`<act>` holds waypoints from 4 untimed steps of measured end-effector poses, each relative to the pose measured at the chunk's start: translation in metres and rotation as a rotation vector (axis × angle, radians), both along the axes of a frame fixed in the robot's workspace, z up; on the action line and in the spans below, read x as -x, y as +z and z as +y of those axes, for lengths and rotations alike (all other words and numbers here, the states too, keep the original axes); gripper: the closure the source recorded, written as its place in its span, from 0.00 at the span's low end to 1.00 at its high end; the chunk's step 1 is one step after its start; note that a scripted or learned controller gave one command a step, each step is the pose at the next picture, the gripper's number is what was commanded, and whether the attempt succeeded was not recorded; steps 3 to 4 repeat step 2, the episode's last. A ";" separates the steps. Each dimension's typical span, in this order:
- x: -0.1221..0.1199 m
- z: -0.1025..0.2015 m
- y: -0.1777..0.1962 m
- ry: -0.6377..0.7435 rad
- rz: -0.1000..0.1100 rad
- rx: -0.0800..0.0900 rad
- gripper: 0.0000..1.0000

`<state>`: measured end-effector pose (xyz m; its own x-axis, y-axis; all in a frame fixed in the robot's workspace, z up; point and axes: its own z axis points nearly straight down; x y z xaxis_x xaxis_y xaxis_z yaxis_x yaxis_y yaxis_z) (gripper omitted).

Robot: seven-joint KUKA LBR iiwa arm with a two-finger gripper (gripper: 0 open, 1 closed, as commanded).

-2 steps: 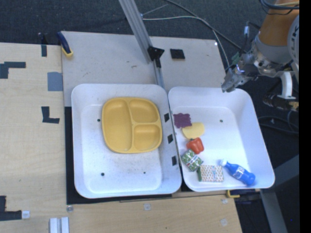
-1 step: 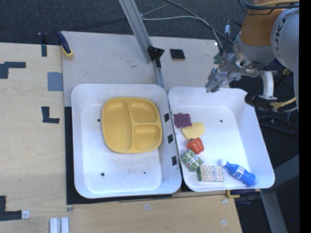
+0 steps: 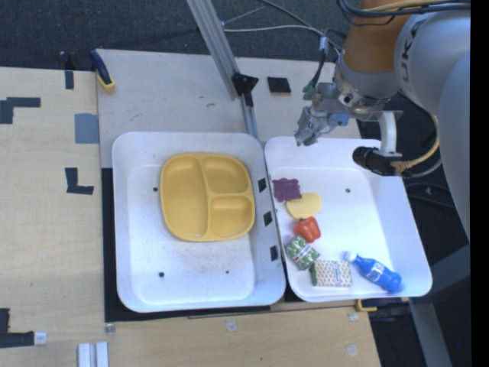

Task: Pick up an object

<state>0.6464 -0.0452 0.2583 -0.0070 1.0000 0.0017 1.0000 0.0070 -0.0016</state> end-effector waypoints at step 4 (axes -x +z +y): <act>0.003 0.104 -0.031 -0.002 0.001 0.002 1.00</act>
